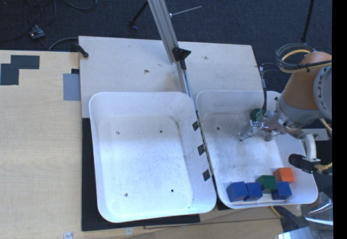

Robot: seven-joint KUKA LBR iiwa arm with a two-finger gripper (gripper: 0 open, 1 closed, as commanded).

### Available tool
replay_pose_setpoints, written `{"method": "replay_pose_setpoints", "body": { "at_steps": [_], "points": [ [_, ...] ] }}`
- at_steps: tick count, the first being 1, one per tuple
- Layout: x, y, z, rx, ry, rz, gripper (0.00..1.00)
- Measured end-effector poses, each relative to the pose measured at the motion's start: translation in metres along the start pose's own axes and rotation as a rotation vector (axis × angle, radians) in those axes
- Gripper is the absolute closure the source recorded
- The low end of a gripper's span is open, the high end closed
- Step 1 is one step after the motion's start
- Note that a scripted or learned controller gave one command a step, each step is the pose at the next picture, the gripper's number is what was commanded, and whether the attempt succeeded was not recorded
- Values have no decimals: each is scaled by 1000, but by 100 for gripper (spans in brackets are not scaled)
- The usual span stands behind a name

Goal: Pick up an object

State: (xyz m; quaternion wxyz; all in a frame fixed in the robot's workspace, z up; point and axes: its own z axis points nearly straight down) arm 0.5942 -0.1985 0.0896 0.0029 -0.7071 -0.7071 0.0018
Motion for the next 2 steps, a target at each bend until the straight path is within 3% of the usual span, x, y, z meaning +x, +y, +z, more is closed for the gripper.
{"method": "replay_pose_setpoints", "body": {
  "at_steps": [1,2],
  "points": [
    [-11,64,-1,-9,-2,-3,0],
    [-10,62,-11,-3,-2,-7,100]
  ]
}}
